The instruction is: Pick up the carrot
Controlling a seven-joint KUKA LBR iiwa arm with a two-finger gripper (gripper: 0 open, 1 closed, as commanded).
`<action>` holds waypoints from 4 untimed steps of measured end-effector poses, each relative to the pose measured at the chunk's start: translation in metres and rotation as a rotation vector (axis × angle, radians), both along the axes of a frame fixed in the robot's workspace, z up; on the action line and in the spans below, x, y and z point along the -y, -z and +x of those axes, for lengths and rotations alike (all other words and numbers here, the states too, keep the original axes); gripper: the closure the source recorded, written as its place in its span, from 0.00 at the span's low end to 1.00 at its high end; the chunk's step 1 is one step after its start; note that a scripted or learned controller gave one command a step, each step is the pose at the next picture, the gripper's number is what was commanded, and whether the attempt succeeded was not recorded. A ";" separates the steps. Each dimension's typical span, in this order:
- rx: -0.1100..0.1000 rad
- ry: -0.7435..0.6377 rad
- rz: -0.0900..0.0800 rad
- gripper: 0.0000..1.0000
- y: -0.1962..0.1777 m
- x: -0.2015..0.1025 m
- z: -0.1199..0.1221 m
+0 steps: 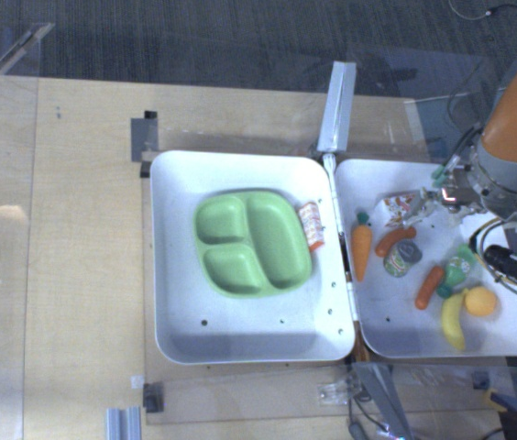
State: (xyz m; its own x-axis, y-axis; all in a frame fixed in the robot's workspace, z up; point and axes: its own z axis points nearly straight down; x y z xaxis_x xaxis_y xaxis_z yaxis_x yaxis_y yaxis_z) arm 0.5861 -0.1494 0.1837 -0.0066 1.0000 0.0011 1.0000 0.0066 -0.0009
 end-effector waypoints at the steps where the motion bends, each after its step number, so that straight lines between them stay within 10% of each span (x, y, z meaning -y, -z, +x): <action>1: 0.003 0.009 -0.001 0.00 -0.030 -0.010 0.027; 4: 0.005 0.193 -0.002 0.00 -0.074 0.006 0.085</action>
